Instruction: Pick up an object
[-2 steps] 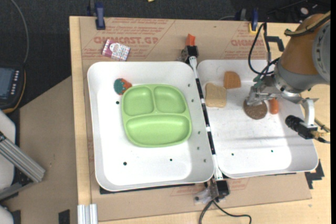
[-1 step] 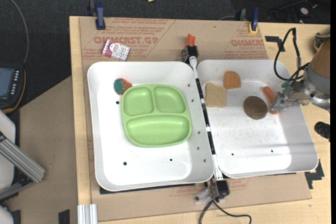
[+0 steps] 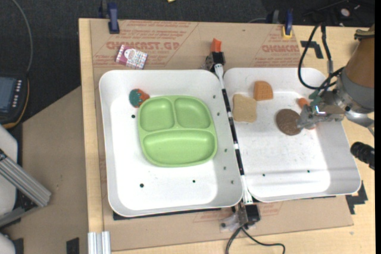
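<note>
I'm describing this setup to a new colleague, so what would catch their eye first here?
The big green divided plate in the left bin stands out first, with a small red-and-teal object at its upper left corner. In the right bin, the gripper sits beside a brown disc, near a tan block and an orange piece.

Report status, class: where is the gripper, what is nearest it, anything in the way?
Gripper low in right bin, right side. Brown round object right beside it, not seen held. Tan block and orange piece lie further left, apart.
</note>
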Tool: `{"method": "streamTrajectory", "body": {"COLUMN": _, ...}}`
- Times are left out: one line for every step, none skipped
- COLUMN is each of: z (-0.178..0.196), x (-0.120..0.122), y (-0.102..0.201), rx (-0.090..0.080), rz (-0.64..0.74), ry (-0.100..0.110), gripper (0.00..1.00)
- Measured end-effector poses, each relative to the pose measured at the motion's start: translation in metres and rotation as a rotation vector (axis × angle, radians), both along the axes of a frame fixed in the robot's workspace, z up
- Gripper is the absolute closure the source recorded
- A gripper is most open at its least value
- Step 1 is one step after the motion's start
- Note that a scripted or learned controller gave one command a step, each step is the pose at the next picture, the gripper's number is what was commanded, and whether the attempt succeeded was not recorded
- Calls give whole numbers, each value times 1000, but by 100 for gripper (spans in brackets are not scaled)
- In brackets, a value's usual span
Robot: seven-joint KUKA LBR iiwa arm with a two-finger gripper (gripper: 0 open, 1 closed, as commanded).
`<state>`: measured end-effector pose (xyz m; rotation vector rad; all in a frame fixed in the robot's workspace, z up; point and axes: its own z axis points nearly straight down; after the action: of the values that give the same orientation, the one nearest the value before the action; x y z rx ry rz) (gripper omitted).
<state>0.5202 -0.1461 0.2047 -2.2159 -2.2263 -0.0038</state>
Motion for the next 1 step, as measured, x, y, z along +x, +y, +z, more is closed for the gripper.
{"method": "streamTrajectory", "body": {"z": -11, "x": 12, "y": 77, "rx": 2, "rz": 4, "ry": 3, "gripper": 100}}
